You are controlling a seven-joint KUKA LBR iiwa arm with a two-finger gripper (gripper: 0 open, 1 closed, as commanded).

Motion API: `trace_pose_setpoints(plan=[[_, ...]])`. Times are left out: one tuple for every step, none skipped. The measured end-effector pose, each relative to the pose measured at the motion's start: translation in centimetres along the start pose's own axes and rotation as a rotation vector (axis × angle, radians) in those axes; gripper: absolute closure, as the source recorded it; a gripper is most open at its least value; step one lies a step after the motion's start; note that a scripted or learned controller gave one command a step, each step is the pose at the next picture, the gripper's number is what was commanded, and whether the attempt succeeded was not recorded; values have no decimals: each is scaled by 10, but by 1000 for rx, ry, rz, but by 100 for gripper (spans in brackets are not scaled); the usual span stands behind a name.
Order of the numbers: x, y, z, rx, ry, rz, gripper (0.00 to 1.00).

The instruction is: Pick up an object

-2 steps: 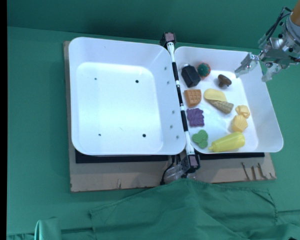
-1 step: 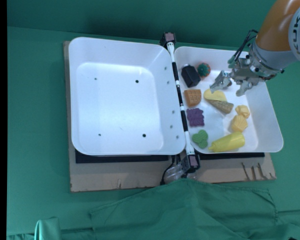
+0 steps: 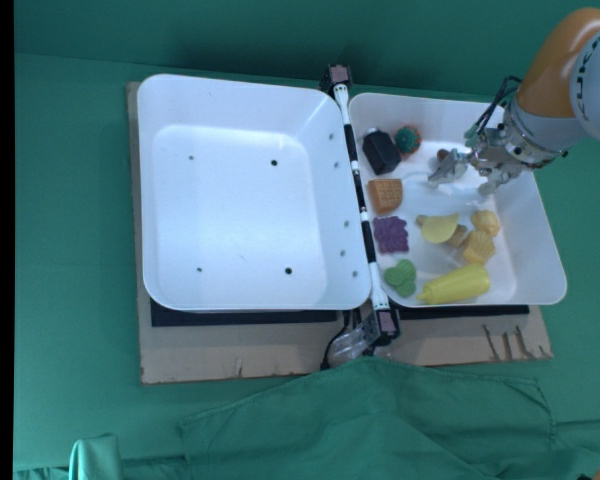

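Note:
The right bin (image 3: 540, 258) holds several small items. A black block (image 3: 380, 152) and a green and red round piece (image 3: 408, 140) lie at its far left. Below them come an orange waffle-like piece (image 3: 385, 195), a purple grape cluster (image 3: 390, 234) and a green piece (image 3: 401, 278). A yellow bottle shape (image 3: 455, 285) lies along the near wall, with a yellow round piece (image 3: 440, 228) and tan-yellow pieces (image 3: 480, 240) above it. My gripper (image 3: 452, 166) hangs low over the bin's far middle, right of the black block, with nothing seen held in it.
The left bin (image 3: 240, 188) sits beside the right one, and a black and white divider bar (image 3: 360, 198) runs between them. Both rest on a cardboard sheet (image 3: 180, 353). Green cloth (image 3: 380, 418) is bunched at the front.

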State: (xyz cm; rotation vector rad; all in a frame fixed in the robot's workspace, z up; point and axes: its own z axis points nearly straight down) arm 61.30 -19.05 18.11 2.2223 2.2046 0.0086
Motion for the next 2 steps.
trace_pose_setpoints(plan=[[1,-53,-6,-6,-3,-3,0],[-1,-50,-19,-15,-8,0,100]])
